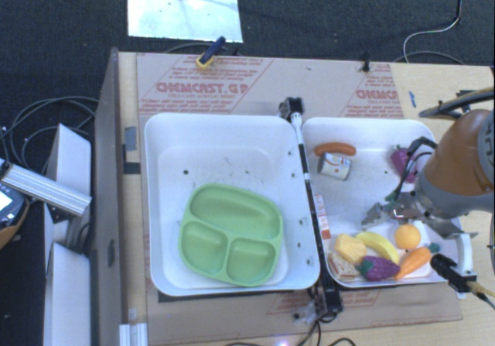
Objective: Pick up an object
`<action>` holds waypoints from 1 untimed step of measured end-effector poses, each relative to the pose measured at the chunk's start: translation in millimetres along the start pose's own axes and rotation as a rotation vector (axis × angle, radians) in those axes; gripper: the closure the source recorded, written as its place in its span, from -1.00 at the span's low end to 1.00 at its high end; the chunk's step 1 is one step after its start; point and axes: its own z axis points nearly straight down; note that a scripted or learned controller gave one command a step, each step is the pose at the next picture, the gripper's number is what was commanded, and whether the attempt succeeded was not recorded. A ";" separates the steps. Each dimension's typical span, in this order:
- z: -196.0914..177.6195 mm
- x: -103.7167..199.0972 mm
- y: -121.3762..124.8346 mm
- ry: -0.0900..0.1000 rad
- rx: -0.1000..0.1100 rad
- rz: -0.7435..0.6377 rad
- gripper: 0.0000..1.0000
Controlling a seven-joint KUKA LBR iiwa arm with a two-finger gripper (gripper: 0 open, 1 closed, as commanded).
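Observation:
My gripper [376,215] reaches in from the right and hangs over a bare patch of the right bin [363,131], pointing left. It is open with nothing between its fingers. Just below and to its right lie toy foods: an orange [407,237], a banana [377,244], a yellow chunk [349,248], purple grapes [377,267] and a carrot [414,261]. Further back in the bin are a sausage [335,149], a small white can [335,167] and a purple item [400,158] partly hidden by the arm.
The left bin [224,131] holds a green divided plate [230,234]. A black-and-white divider rail [308,182] runs between the bins. The grey arm with its orange band [460,159] covers the right bin's right side. A blue-and-yellow tool [209,53] lies on the board behind.

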 end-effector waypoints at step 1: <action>-0.3 50.3 68.6 0.001 -0.003 -0.004 -1.00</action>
